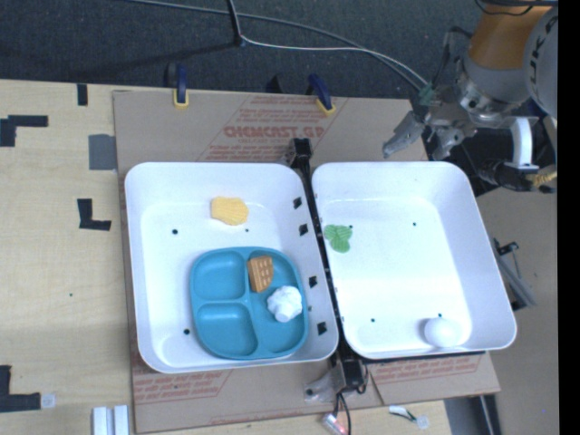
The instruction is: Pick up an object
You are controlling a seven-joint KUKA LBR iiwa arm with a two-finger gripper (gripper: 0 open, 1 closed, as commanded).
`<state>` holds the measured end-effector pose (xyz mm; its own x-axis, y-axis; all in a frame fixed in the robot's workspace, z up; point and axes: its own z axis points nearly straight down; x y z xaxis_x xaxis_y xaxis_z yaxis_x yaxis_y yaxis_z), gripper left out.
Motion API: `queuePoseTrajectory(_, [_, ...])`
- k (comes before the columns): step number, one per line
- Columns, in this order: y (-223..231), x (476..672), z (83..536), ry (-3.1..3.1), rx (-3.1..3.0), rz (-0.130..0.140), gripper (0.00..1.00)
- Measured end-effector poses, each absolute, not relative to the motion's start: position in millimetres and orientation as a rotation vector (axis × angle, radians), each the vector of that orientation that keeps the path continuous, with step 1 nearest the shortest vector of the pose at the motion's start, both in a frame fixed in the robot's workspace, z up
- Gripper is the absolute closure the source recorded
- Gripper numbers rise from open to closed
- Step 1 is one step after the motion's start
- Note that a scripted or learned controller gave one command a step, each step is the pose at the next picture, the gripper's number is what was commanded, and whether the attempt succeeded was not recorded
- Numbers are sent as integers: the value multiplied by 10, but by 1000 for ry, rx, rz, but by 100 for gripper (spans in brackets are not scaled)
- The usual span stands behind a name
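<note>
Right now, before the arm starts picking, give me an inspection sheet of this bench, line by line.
Surface: two white bins side by side, left bin and right bin, on a cardboard sheet.
Job's things: yellow piece on the left bin's floor; blue divided tray holding a brown waffle-like piece and a white lump; green piece and white ball in the right bin.
Clutter: nothing seen.
Grippers: pincer beyond the right bin's far edge, nothing visibly held.
Cables: black cable across the dark backdrop.
Surroundings: clamps on the cardboard, black tape marks on the bench.

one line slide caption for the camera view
Arm's pincer hovers beyond the right bin holding a green item and white ball.
</note>
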<state>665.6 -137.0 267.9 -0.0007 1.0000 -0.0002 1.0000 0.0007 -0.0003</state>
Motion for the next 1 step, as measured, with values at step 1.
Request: queuePoseTrajectory(1, [-1365,6656,2781,-2223,-2220,0,100])
